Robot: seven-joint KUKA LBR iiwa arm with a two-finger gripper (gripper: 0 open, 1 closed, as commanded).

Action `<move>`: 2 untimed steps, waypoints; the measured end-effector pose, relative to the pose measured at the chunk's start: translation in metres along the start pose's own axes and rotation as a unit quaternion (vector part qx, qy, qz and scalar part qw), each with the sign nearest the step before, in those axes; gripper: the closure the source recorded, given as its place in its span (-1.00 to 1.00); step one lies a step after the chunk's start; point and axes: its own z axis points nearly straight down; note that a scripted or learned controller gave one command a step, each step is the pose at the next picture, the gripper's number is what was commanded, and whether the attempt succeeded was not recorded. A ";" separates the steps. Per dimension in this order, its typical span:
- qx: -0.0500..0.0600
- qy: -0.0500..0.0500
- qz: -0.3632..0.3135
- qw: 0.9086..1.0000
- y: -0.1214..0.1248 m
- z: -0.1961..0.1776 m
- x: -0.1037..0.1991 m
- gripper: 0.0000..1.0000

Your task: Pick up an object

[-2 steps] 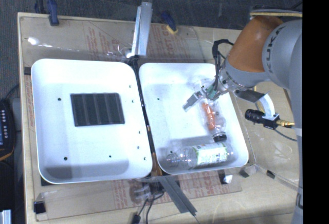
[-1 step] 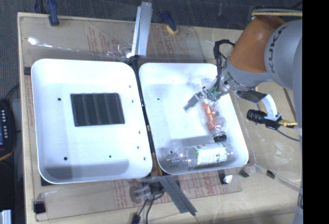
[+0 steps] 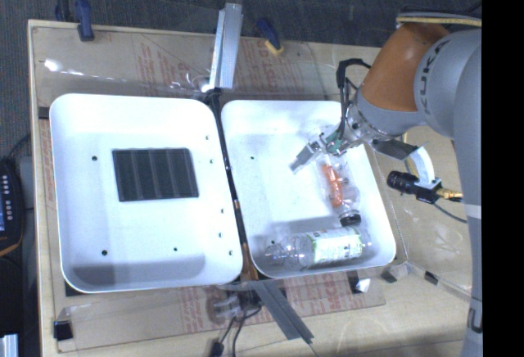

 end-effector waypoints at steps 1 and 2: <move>0.002 0.002 -0.012 1.000 -0.025 -0.012 0.013 -1.00; 0.001 0.001 -0.027 1.000 -0.005 0.013 0.003 -1.00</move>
